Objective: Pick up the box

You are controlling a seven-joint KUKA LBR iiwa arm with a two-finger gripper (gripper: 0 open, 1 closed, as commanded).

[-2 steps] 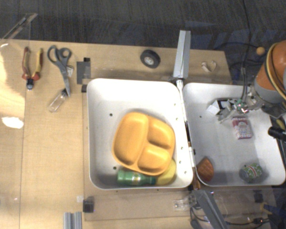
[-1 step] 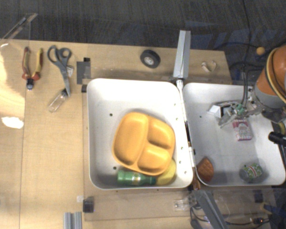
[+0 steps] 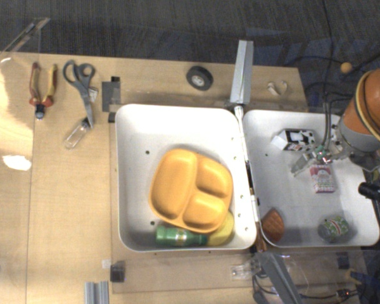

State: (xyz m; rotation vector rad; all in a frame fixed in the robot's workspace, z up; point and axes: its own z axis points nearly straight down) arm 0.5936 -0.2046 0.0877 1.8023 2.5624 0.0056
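A small white and black box lies in the right bin, near its far wall. A second small carton, pink and white, rests a little nearer the middle of that bin. My gripper hangs over the bin between the two, just above the pink carton and below right of the white and black box. I see nothing lifted off the bin floor. The grey arm with its orange band comes in from the right edge.
The right bin also holds a brown rounded object at the near left corner and a green-grey ball near the front. In the left bin are a yellow divided plate and a green bottle. Scissors, pliers and a tape roll lie on the bench.
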